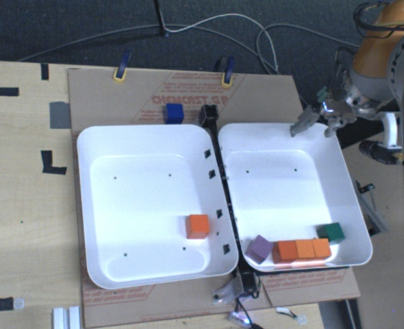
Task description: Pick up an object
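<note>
- Nearest the camera, along the front wall of the right bin [339, 157], a row of blocks lies: a purple block [259, 248] at the left, tilted, then a long orange block [301, 251] just beside it, and a green block [331, 232] at the right end, touching the orange one's far corner.
- Left of them, the left bin [96, 184] holds one orange cube [198, 226], near its front right corner and well apart from the walls.
- Between the two bins runs a dark seam with small black clips [219, 184] along it.
- Both bins sit on a cardboard sheet [188, 98] spread over the table [17, 197].
- Farther back, on the cardboard just behind the left bin, stands a blue cube [174, 112], with a black piece [208, 114] near it at the head of the seam.
- Two clamps [122, 67] hold the cardboard's far edge.
- At the far right, the end effector [313, 120] hangs over the back right corner of the right bin, its fingers spread apart with nothing between them, well away from every block.
- Behind everything, cables [209, 25] trail across dark carpet.
</note>
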